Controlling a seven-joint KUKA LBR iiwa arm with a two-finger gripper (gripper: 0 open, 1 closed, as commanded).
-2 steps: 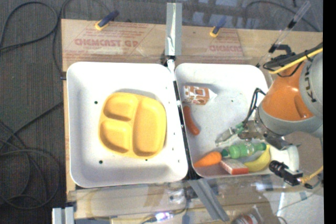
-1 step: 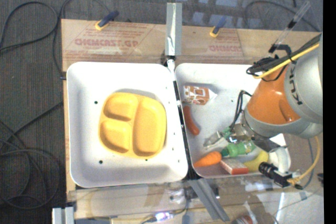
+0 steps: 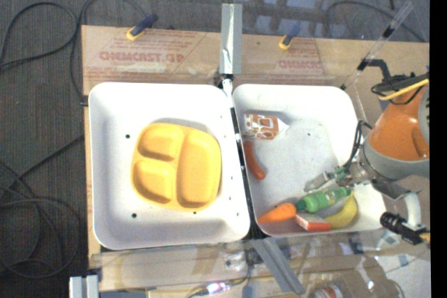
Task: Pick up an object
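The right bin (image 3: 311,139) holds several toy foods. A small orange-and-white carton (image 3: 262,125) lies near its far left corner, with a reddish sausage (image 3: 253,161) just below it along the left wall. At the front sit an orange carrot (image 3: 278,213), a green bottle-like piece (image 3: 320,201), a yellow banana (image 3: 343,213) and a red-and-white block (image 3: 312,223), all bunched together. My gripper (image 3: 325,183) is low in the right bin, right above the green piece and close to the banana. I see nothing lifted in it.
A yellow divided plate (image 3: 178,164) lies in the left bin (image 3: 105,150). The arm's orange band (image 3: 398,136) hangs over the right bin's right wall. Cables lie on the floor at left, and clamps hold the board behind the bins.
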